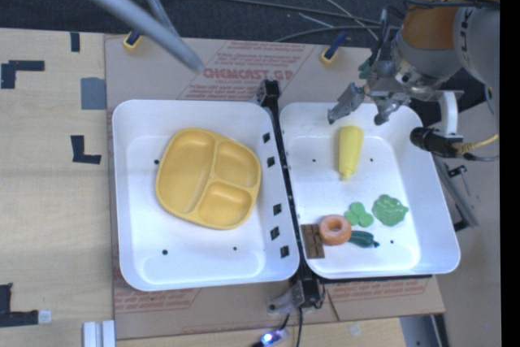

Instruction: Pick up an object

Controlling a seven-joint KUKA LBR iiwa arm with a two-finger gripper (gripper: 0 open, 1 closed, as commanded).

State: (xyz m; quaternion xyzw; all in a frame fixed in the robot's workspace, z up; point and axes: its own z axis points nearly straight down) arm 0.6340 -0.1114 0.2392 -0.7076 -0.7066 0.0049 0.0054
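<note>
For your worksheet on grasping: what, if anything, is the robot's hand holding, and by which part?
Nothing. The hand is open above the yellow corn, with no object between its fingers.

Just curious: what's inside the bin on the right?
The right bin holds a yellow corn cob, an orange ring, green toy pieces and a small brown block. Nothing looks covered.

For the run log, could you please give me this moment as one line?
gripper: open, above right bin far edge, holds nothing | yellow corn: below gripper, in bin | yellow plate: left bin
</note>
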